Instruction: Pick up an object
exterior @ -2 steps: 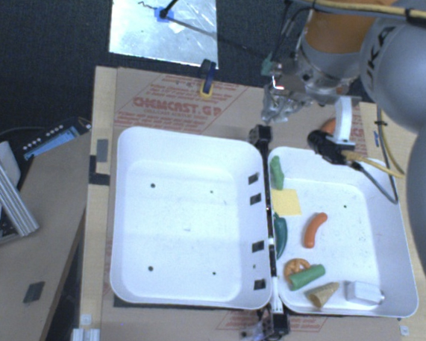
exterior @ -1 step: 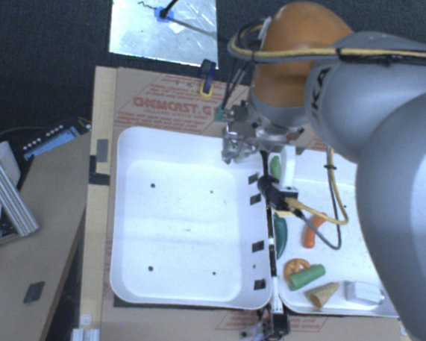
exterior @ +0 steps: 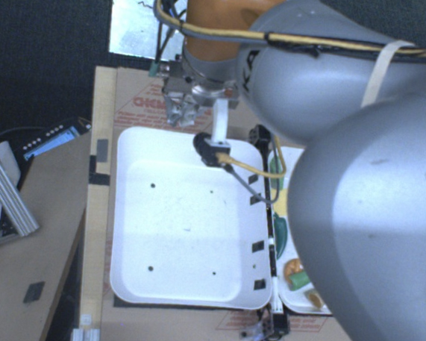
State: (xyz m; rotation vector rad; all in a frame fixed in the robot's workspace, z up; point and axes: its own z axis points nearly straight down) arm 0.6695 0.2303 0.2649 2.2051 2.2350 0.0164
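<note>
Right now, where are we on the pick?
Nothing looks picked yet. The grey arm's claw hangs above the far rim of the shallow white left bin; I can't see anything in it. The small green and orange objects lie in the right bin, largely hidden by the arm. Reach, grasp and lift remain.

— What sits on the table [exterior: 98, 192]?
— Brown cardboard [exterior: 141, 95] under the claw [exterior: 179, 114], and two white bins: one [exterior: 185, 223] just below it, another [exterior: 298, 302] farther right.
</note>
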